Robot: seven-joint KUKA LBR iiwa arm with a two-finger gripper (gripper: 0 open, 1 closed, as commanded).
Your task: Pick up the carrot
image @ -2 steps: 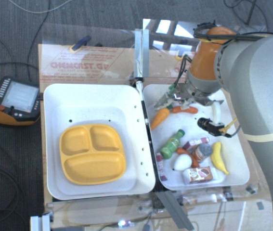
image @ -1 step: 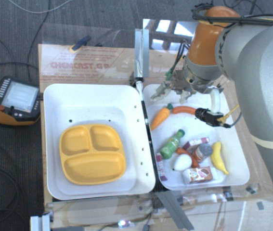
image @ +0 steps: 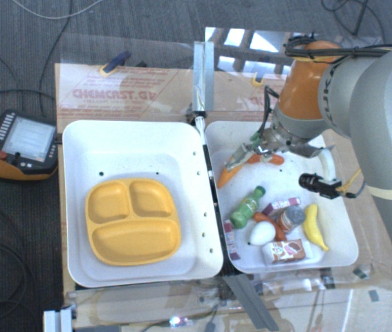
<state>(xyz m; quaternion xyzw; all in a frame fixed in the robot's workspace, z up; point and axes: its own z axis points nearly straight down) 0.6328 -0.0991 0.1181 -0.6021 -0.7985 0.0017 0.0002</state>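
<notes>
The carrot point(image: 231, 171) lies slantwise in the right bin point(image: 348, 251), toward its ten o'clock corner, with the pointed tip aimed at seven o'clock close to the wall that borders the left bin point(image: 78, 185). The gripper point(image: 243, 160) sits low over the thick end, and its grey fingers point(image: 236, 162) appear to straddle the carrot there, though I cannot tell whether they are pressed onto it or parted around it. To do this step well, the jaws should bear across the carrot's width, not along it, and bite near the thick end where there is more to hold; a grip near the taper would likely slip. A further orange piece point(image: 276, 160) lies just at three o'clock of the gripper and should stay out of the pinch. The lift wants to be straight up, since the green bottle point(image: 247, 207) lies near at five o'clock and the bin wall is close at nine o'clock. The yellow tray point(image: 133, 221) in the left bin is well apart.
</notes>
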